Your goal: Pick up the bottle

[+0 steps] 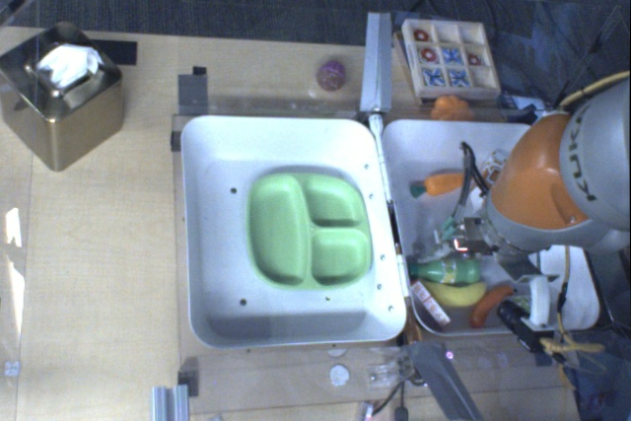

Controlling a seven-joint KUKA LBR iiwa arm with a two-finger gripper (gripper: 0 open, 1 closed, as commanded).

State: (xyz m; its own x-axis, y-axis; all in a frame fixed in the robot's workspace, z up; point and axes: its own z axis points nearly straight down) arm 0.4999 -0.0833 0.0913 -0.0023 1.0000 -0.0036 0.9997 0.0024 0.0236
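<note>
Crowding the near edge of the right bin [394, 148], a yellow banana-like toy [461, 294] and a red piece [490, 305] are lying just under a green bottle [446, 270].

That green bottle is lying on its side against the bin's left wall, near the front corner, and the gripper [465, 237] is hanging right over it at the end of the grey and orange arm [537, 187]; whether the tool is spread or pinched I cannot tell. Nothing is showing the bottle lifted, so the grasp and raise are probably still pending. An orange carrot-like toy [441, 182] is resting farther back, while a green divided tray [310, 228] is sitting mid-floor in the left bin [212, 148].
</note>
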